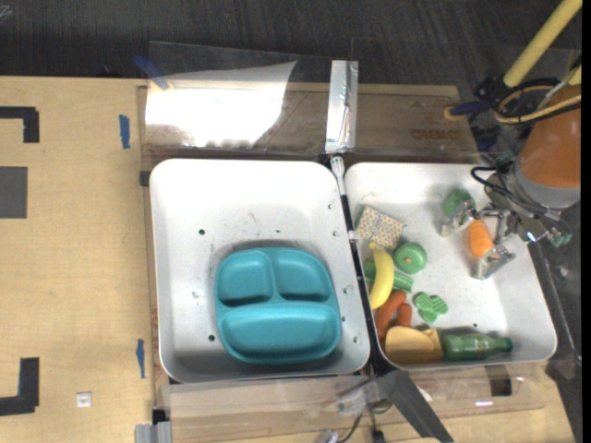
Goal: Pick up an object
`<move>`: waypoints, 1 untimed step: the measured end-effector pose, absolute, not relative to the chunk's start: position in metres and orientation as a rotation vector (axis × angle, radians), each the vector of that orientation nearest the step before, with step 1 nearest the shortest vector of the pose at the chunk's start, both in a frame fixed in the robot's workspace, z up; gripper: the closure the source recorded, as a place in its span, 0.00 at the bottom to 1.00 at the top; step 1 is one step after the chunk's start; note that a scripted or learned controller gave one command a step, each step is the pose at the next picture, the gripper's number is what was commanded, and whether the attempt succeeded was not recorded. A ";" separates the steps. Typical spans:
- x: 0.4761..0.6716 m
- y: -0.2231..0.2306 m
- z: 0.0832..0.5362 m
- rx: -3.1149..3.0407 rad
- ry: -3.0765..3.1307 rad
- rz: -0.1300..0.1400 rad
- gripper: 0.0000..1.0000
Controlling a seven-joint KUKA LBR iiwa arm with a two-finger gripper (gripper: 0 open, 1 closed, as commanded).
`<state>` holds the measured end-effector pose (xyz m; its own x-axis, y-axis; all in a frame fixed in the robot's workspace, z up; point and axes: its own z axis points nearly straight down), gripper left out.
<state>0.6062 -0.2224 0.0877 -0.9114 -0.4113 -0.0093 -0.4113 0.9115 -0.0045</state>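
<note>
The fingers (488,218) of the gripper (480,238) pinch a small orange carrot (479,239), upright over the right bin (536,303), near its right wall. Just left lies a green toy (455,202). Further left sit a banana (379,276), a green apple (410,257) and a green bottle (475,344). The left bin (185,201) holds a teal tray (275,304).

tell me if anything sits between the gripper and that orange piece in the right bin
Nothing visible does. The gripper is right at the orange piece, which shows between its fingers. The green toy lies just up-left of it, and the other toys are clustered toward the bin's left and lower side.
</note>
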 end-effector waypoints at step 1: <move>0.610 -0.223 0.102 -0.649 3.049 -0.010 1.00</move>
<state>0.6100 -0.2226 0.1024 -0.9129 -0.4075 -0.0227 -0.4073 0.9132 -0.0114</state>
